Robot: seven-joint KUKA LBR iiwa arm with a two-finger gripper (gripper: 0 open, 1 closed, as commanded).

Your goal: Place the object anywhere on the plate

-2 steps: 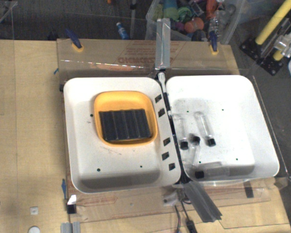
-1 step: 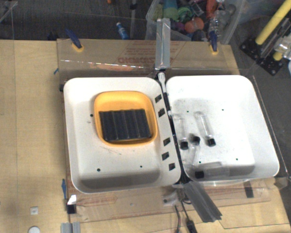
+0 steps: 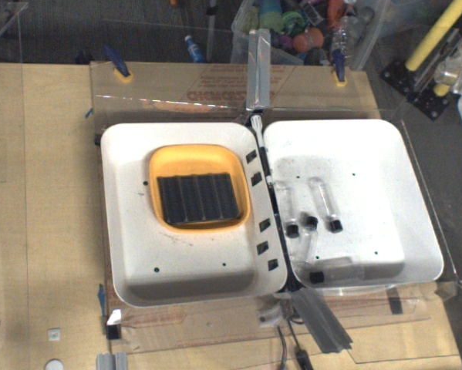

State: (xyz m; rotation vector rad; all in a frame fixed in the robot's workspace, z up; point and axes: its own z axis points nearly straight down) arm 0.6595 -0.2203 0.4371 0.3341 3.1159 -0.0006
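Gripper state: you cannot tell. Dark ridged object (image 3: 197,196) is lying on yellow plate (image 3: 196,155), left bin (image 3: 126,230); clear black-tipped pieces (image 3: 323,203) are sitting in right bin (image 3: 385,168).

The clear pieces (image 3: 311,206) in the right bin (image 3: 385,160) are too faint to identify. The dark slab (image 3: 197,197) hides much of the yellow plate (image 3: 196,160). The toy tub (image 3: 308,10) is cut off by the top edge.
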